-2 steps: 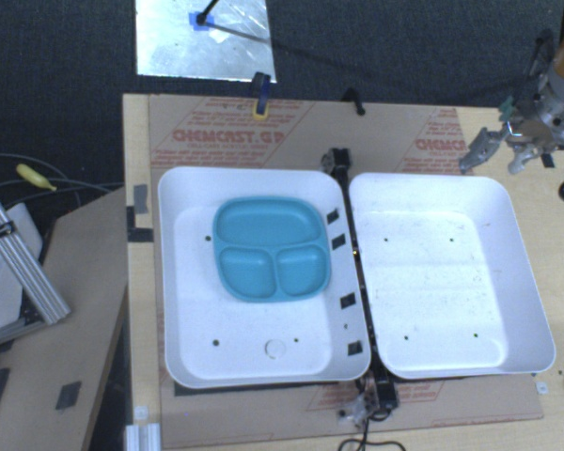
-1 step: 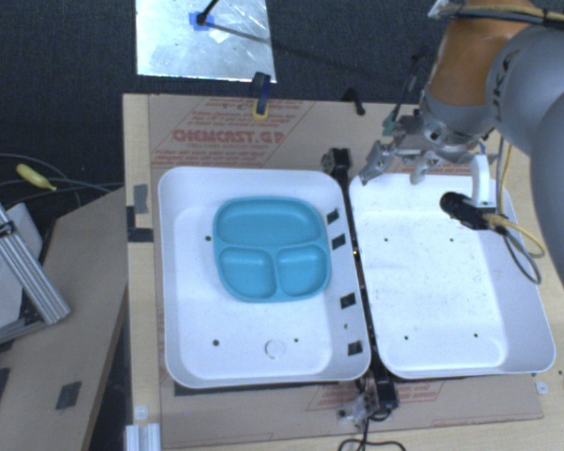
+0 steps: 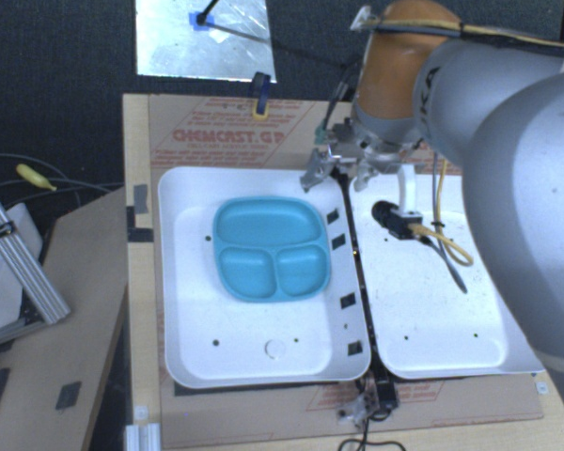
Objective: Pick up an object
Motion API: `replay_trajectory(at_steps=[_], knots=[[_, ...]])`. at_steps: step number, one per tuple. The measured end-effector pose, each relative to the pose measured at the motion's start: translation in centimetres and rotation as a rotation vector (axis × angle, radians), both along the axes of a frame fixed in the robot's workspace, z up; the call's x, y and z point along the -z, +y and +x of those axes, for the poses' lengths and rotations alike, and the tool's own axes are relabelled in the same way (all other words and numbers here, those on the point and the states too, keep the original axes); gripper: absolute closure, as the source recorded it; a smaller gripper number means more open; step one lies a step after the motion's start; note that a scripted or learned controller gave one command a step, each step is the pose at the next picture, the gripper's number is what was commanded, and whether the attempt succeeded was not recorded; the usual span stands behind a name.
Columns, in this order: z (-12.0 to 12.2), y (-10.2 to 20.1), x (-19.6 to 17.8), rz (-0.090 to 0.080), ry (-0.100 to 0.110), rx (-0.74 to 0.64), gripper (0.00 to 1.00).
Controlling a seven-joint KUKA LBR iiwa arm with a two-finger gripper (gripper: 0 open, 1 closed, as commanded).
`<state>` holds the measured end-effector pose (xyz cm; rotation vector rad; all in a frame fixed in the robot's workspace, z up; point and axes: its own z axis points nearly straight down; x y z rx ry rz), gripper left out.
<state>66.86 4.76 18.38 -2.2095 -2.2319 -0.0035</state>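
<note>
Blue divided plate (image 3: 270,249) lies flat in the left bin (image 3: 193,346), centre. At one o'clock from it, the gripper (image 3: 340,171) hovers over the bins' shared rim; whether its fingers are spread, I cannot tell.

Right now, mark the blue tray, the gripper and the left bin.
blue tray (image 3: 269,248): camera view, centre where its compartments meet.
gripper (image 3: 355,169): camera view, midway between its fingertips.
left bin (image 3: 190,341): camera view, bare floor near the front-left corner.
</note>
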Motion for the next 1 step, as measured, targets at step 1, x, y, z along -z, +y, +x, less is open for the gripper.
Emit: replay_trajectory(at_steps=[1], knots=[[-6.35,4.22,-10.92,-0.001,0.0,0.002,0.0]])
